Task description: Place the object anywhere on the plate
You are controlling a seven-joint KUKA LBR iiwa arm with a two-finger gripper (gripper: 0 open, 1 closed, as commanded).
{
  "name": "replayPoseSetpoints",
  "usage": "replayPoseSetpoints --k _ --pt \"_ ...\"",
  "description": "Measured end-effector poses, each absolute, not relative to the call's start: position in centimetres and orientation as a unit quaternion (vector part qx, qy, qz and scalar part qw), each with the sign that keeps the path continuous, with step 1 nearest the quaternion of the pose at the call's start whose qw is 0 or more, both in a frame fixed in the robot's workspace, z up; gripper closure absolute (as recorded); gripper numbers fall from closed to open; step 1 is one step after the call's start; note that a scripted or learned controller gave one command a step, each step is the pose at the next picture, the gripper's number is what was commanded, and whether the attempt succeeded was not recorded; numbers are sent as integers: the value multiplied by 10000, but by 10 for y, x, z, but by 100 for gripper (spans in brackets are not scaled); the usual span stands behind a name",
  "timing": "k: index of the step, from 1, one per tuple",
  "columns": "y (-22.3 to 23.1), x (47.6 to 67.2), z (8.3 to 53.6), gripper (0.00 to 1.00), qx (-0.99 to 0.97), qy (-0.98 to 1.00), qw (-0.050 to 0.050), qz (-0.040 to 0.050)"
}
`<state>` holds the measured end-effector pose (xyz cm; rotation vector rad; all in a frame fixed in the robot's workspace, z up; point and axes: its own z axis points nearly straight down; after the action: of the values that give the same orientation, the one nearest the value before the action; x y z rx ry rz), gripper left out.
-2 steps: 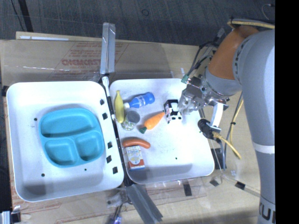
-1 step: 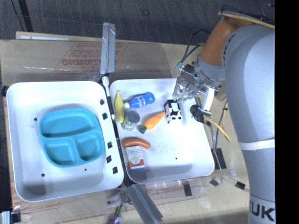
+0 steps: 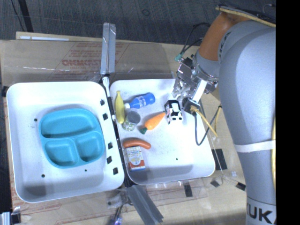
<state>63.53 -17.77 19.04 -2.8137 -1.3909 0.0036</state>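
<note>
While the claw (image 3: 179,99) hangs over the right bin (image 3: 197,158), we see a small black-and-white cow toy (image 3: 174,112) right at its tips, but we cannot tell whether it grips it. Just beside the toy lies a carrot (image 3: 153,121), with a blue bottle (image 3: 142,100), a banana (image 3: 120,107), a sausage (image 3: 137,144) and a small carton (image 3: 135,157) nearby. Our blue plate (image 3: 71,136) sits in the left bin (image 3: 28,182), beyond the divider.

Two white bins (image 3: 18,125). One blue divided plate (image 3: 71,137). One banana (image 3: 120,107), one blue bottle (image 3: 142,100), one carrot (image 3: 153,121), one black-and-white cow toy (image 3: 174,112), one sausage (image 3: 137,144), one small carton (image 3: 135,158).
</note>
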Motion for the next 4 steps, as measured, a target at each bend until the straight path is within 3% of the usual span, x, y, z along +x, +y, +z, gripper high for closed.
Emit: replayPoseSetpoints --k 1,2,3,4 --pt "-176 652 165 100 -9555 -2950 16 15" --pt "-146 646 247 100 -9182 -3961 14 9" --pt "-172 614 315 100 -9237 -3832 15 8" --pt "-111 607 236 100 -9603 -2790 28 41"
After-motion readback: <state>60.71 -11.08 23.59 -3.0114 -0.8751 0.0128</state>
